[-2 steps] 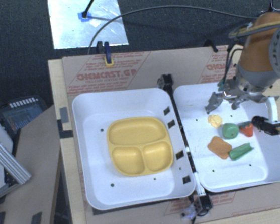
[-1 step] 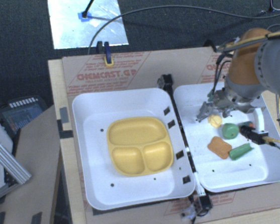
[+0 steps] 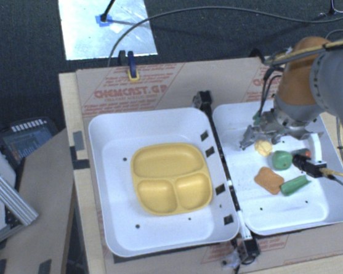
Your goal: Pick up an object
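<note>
In the right bin (image 3: 335, 206) lie four small items close together: a pale yellow lump (image 3: 263, 147), a round green piece (image 3: 282, 160), an orange-brown wedge (image 3: 268, 180) and a long green piece (image 3: 294, 184). They look like toy foods, so the likely judgement is light, stiff plastic with smooth, somewhat slippery skins, and not fragile. The end effector (image 3: 252, 138) sits low over the bin's upper half, just beside the pale yellow lump and possibly touching it; whether it is open or closed cannot be told from this slanted view, and nothing is visibly gripped.

The round green piece would tend to roll or squirt out of a pinch, so it wants a hold across its widest middle. The long green piece and the wedge offer flatter sides, best taken across their short width. Crowding is the risk, since neighbours nearly touch. The left bin (image 3: 118, 233) holds a yellow divided tray (image 3: 169, 178)
</note>
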You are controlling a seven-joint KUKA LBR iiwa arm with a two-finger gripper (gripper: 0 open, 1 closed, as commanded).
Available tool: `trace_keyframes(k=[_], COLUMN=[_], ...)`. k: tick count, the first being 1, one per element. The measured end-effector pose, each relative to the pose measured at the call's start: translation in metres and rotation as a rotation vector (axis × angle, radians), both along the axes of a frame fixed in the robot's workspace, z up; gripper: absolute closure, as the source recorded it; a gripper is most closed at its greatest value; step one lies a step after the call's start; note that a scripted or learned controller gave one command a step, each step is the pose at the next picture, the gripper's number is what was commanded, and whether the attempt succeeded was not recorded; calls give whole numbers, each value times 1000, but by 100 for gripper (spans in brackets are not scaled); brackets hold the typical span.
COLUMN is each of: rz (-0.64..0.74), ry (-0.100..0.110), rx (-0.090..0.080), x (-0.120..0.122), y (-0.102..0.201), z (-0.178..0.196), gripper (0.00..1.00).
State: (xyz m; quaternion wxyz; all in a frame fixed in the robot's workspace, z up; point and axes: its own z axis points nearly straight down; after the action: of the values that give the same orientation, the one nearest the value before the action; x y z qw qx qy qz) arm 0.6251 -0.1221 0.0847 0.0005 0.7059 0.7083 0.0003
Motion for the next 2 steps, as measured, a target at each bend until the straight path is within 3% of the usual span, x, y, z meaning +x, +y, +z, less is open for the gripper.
trace_keyframes(k=[1, 2], rz=[1, -3], ry=[-8, -5], rx=[-2, -1], x=[2, 2], y=[-1, -7], z=[13, 59], gripper=[100, 100])
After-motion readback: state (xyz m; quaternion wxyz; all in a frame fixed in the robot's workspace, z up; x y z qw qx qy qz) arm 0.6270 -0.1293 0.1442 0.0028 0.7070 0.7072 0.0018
